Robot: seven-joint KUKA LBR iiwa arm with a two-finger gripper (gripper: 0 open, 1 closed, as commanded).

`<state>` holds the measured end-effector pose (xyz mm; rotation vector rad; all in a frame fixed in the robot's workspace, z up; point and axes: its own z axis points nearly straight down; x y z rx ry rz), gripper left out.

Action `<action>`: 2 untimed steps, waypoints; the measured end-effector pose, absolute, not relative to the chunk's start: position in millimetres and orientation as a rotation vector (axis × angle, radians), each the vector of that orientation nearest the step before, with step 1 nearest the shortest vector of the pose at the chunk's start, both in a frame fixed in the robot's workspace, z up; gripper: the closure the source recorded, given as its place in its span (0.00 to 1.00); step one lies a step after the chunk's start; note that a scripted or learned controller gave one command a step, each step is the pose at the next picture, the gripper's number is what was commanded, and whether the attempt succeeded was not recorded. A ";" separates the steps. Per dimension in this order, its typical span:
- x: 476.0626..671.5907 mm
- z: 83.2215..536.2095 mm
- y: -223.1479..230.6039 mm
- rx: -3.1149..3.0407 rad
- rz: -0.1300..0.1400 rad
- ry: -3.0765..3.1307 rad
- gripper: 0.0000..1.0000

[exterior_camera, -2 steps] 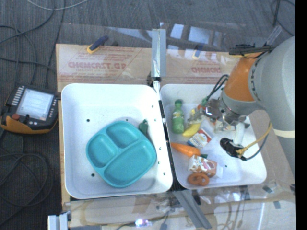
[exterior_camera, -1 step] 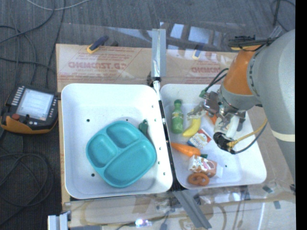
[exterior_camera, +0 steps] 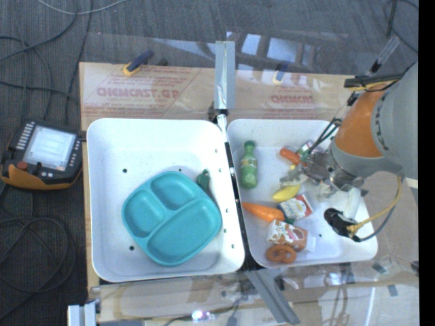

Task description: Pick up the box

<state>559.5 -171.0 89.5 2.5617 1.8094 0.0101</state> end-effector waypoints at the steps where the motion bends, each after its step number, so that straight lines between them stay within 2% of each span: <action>1: 512.2 91.1 -194.9 2.614 0.018 1.720 0.00; 2: 574.5 99.4 -190.3 2.613 -0.003 1.747 0.00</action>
